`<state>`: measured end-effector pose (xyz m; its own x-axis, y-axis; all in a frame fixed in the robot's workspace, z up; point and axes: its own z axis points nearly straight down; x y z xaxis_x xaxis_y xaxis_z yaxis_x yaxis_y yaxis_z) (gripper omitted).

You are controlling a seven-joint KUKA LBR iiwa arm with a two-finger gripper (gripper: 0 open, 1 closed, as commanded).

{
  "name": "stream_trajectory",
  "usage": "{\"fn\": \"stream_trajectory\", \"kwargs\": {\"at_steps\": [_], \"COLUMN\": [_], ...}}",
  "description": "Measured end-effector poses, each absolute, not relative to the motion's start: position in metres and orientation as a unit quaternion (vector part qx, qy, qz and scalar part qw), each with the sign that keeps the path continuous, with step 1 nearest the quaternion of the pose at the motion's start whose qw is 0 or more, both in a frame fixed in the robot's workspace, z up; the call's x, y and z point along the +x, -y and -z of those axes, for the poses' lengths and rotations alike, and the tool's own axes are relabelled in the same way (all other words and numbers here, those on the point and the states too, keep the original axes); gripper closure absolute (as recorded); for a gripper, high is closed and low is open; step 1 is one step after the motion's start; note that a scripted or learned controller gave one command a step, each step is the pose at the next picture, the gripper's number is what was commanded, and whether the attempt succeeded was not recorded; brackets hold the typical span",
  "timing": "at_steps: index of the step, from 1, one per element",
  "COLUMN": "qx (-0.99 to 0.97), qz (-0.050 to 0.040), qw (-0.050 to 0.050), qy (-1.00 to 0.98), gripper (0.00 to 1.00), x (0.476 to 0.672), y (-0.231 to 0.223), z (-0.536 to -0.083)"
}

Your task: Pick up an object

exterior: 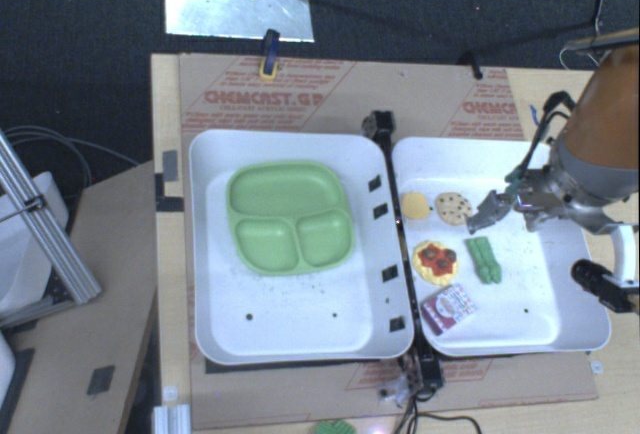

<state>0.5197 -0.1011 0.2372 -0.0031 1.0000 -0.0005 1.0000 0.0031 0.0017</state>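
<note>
Two shallow white bins sit side by side on the bench (330, 87), touching along a dark centre divider. The left bin (215, 312) holds one green divided tray (290, 217) with three compartments, lying toward the bin's upper half, with bare white floor below it. The right bin (570, 322) holds five small things, all grouped in its left half: one yellow round piece (415, 206) near the divider, one chocolate-chip cookie (453, 208) just beside it, one green pod-shaped piece (484, 259) below the cookie, one round item with red and yellow topping (435, 262) beside the green piece, and one red-and-white packet (450, 307) lowest, near the bin's front wall. The right half of this bin is bare floor.

The arm comes in over the right bin's right rim, and the gripper (488, 214) hangs between the cookie and the green piece, just to their right. Whether the fingers are spread or closed cannot be told, and nothing is seen between them
</note>
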Motion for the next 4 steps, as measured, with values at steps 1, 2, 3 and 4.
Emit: {"fn": "stream_trajectory", "kwargs": {"at_steps": [1, 2, 3, 4], "qx": [0.708, 0.707, 0.707, 0.702], "qz": [0.0009, 0.0004, -0.0012, -0.0053], "qw": [0.000, 0.000, 0.001, 0.005], "qy": [-0.706, -0.707, -0.707, -0.712], "gripper": [0.00, 0.00, 1.00, 1.00], "x": [0.535, 0.545, 0.546, 0.610], "y": [0.151, 0.150, 0.150, 0.076], "z": [-0.172, -0.080, -0.095, -0.191]}}
